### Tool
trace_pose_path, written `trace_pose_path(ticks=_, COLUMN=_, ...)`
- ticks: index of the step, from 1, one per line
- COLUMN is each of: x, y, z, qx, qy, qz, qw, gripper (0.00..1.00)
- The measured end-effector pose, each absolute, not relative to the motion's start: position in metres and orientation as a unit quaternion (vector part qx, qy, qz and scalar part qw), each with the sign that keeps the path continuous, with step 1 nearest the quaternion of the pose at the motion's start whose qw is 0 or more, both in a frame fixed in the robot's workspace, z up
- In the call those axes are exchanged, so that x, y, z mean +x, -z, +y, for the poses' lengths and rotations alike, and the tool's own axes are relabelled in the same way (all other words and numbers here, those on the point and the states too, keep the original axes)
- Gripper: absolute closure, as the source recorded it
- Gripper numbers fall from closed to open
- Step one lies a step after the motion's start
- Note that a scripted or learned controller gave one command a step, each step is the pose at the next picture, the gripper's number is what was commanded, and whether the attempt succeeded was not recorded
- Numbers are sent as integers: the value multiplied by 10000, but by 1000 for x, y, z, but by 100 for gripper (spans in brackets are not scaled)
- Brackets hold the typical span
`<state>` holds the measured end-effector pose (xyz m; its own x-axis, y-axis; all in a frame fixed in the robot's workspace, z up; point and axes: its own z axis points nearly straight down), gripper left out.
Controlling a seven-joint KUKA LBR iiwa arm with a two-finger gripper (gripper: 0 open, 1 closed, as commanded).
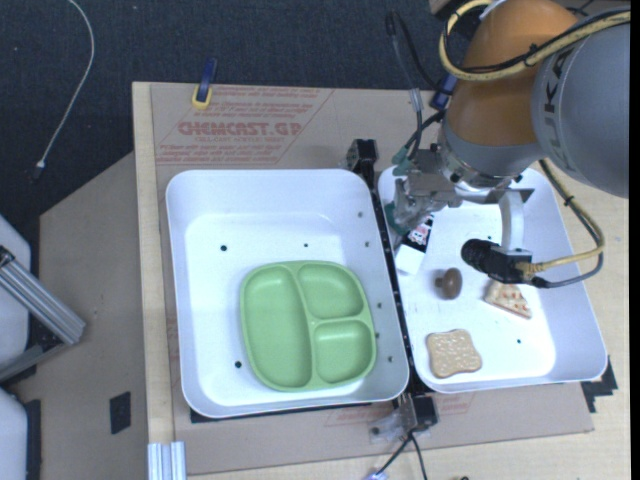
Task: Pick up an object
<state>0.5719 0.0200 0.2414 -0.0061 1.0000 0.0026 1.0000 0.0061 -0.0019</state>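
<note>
Red print reading "CHEMCAST GP" runs across the brown protective sheet (250, 128) covering the desk; smaller lines are illegible.

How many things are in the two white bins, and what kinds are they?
Green divided plate, in the left bin: 1
Round tan cracker-like piece, in the right bin: 1
Small brown lump, right bin: 1
Triangular pale slice, right bin: 1
Total: 4
More may be hidden under the arm's pincer, which I cannot tell.
</note>
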Motion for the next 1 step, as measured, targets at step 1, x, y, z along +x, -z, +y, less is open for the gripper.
trace_pose_path(ticks=1, x=559, y=-223, z=75, qx=-7055, qy=-10, qz=-7087, qw=20, gripper=100)
